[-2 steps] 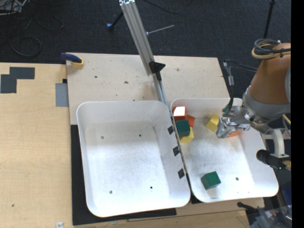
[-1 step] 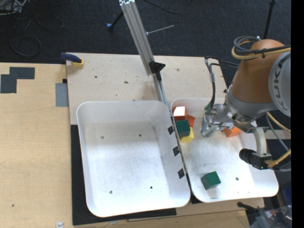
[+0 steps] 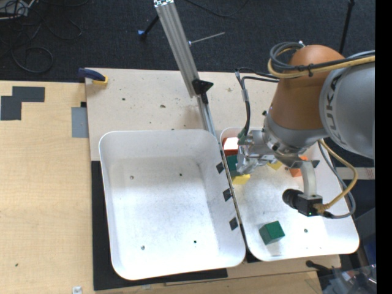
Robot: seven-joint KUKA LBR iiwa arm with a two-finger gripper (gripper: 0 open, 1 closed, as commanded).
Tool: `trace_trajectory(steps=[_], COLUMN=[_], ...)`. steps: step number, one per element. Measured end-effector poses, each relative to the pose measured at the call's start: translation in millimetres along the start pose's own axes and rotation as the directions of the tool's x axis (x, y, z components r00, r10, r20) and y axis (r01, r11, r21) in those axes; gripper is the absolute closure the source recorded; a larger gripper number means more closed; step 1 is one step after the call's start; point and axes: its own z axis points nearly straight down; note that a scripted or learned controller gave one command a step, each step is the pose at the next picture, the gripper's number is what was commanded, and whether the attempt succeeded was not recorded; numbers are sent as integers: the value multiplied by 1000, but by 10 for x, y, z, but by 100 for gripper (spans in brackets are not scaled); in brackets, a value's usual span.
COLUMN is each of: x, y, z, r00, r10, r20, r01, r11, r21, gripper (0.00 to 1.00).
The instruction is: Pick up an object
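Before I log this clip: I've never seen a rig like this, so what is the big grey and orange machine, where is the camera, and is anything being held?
The big grey and orange thing is a robot arm reaching in from the right. The single camera sits above the bench, looking down at a slant. Two shallow white trays lie side by side: the left tray and the right tray. The arm's gripper is low over the far corner of the right tray, among a red block, a yellow piece and something orange. A green block lies apart, nearer the camera. Whether the gripper holds anything cannot be made out from here.
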Motion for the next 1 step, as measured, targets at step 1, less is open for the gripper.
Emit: trace_trajectory(steps=[1], x=[489], y=[-11], z=[-29], r00=[1000], r10=[1], r20=[1], r01=[-1], r11=[1000], r21=[0], gripper=[100])
